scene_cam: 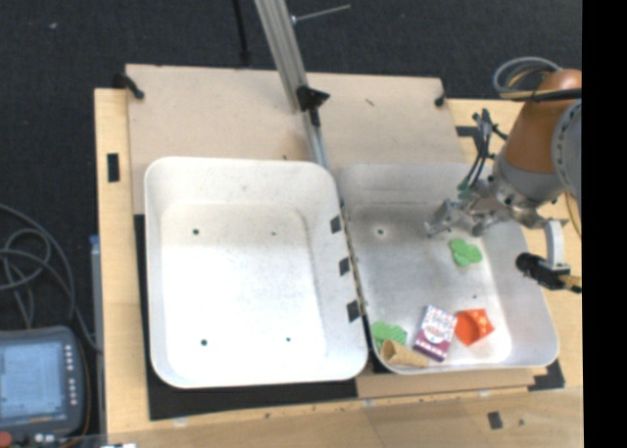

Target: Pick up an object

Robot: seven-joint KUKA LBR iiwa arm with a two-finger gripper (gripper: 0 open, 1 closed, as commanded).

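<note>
Green object (466,252): lies in right bin (392,211), just below claw (453,220); claw state cannot be told. Orange block (473,326), purple packet (435,331) farther below.

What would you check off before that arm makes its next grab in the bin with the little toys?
1. Things to pick lie in the right bin: ok; green piece, orange block, purple packet, green bit.
2. Gripper is over that bin: ok, just above the green piece.
3. Gripper already holds something: cannot tell.
4. Green piece lies apart from the others: ok.
5. Purple packet and orange block are free of the bin wall: not ok, crowded near the front rim.
</note>
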